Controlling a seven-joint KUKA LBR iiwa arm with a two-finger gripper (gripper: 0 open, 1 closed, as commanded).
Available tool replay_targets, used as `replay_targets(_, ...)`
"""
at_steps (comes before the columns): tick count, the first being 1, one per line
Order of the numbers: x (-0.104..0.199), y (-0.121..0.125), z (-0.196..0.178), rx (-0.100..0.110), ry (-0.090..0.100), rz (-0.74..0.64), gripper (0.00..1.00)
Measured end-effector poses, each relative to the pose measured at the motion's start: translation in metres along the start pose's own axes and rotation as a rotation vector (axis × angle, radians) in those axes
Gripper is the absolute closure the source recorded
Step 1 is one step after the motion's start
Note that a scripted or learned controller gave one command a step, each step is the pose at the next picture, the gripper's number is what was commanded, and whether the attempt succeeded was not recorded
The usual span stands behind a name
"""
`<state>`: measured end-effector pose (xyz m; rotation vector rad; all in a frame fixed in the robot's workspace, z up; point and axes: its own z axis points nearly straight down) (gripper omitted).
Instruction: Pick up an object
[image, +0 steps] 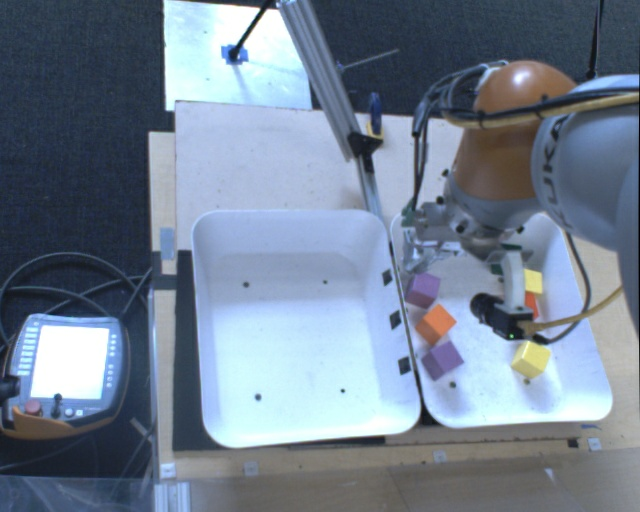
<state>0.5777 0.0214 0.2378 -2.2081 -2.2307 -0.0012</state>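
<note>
Pale tabletop (260, 150) spread well beyond the fingers on every side, dark floor around it. Grey arm (590, 150) with orange band entering from the right, wrist bent down over the right bin (590, 400). Left bin (300, 240) lying wholly to the left of the fingers, its right wall just beside them. Metal strut (325, 75) slanting up and away behind them. Teach pendant (62, 372) far off to the left, on the floor beside the tabletop, cable looped above it.

Gripper (418, 258) low over the right bin's upper left corner, fingers (410, 262) pointing down close to the bin wall; spread cannot be told at this angle, nothing seen between them.

Blocks, all in the right bin: purple block (423, 290) just below the fingers, close but contact unclear; orange block (436, 324) further below; second purple block (442, 359) below that, near the front. Yellow block (531, 359) well apart to the lower right. Another small yellow block (533, 282) to the right, partly hidden by the wrist gear.
</note>
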Motion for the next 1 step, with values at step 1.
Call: replay_targets(1,0.0448,-0.0297,-0.0006,0.001,0.000,0.000,1.00)
